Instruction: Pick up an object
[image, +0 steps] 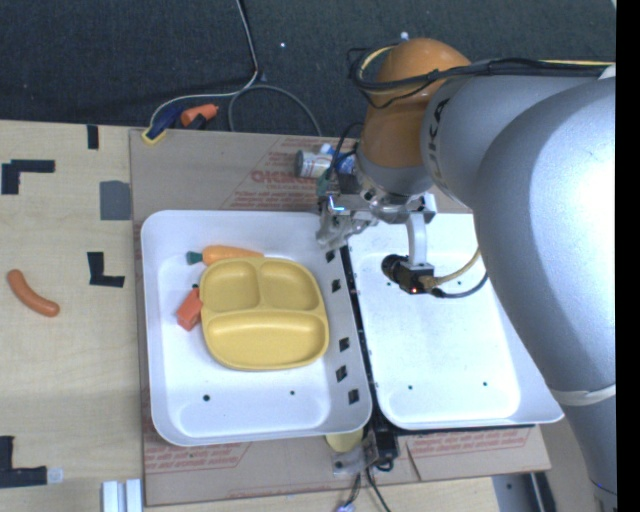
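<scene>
Your yellow divided plate (265, 312) sits in left bin (170, 400), carrot (232, 255) touching its far edge, orange piece (189, 309) at its left. Gripper (345, 215) hovers over bins' divider; grip state: you cannot tell. Sausage (33, 293) lies on wooden bench (60, 400); dark floor beyond.

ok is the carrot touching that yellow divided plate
Touching. The camera view shows the carrot lying along the yellow divided plate at its top rim, its orange body meeting the plate's edge with no white of the left bin between them.
</scene>
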